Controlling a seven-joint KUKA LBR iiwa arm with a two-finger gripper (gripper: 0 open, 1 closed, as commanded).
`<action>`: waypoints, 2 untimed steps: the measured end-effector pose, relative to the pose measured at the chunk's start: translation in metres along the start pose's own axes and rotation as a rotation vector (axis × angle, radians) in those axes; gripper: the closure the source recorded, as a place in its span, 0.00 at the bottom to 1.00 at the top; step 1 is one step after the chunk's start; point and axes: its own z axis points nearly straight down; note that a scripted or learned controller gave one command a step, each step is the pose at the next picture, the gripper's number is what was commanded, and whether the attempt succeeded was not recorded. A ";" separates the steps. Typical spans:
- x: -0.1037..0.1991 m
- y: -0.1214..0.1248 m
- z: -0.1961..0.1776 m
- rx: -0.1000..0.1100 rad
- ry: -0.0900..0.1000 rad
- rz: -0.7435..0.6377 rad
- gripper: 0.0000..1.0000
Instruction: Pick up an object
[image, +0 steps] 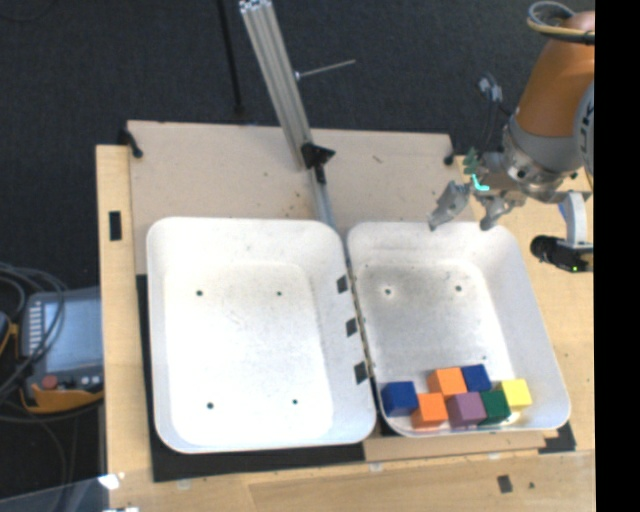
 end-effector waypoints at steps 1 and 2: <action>-0.001 0.001 -0.003 -0.004 -0.004 -0.002 0.00; 0.001 0.002 0.059 0.001 -0.003 -0.003 0.00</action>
